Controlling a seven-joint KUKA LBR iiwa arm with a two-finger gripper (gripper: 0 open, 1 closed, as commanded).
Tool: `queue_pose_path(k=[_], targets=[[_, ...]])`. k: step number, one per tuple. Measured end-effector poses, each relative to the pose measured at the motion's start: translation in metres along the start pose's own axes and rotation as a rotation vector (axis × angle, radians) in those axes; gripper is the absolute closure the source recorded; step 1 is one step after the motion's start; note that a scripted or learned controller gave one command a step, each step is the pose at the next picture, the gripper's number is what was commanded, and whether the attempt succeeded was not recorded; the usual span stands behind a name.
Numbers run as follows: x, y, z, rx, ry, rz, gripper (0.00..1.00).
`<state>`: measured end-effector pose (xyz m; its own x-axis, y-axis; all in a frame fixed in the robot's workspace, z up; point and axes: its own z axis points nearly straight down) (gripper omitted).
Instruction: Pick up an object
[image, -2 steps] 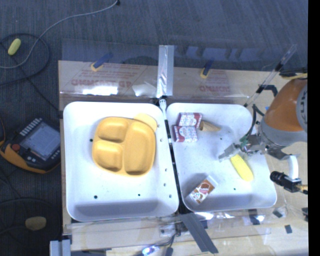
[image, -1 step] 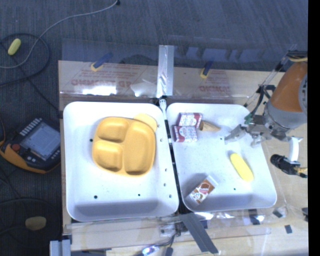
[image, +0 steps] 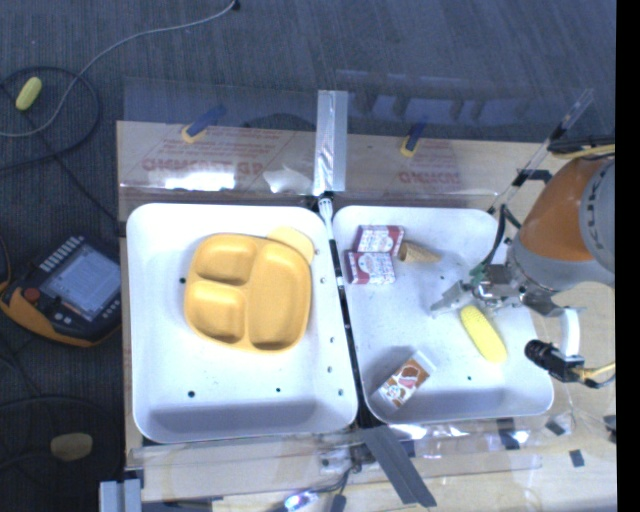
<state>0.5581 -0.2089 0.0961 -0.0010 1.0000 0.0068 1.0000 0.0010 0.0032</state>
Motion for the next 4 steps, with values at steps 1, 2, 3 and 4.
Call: queue_pose_path(k=[1, 2, 3, 4], targets=[[0.007, -0.038, 0.005, -0.015, -0.011, -0.077, 0.0], [0.007, -0.036, -0.005, -0.017, -0.01, -0.078, 1.0], [-0.01, -0.046, 0.005, -0.011, -0.002, 0.185, 1.0], [0.056, -0.023, -0.1, 0.004, -0.008, 0.085, 1.0]])
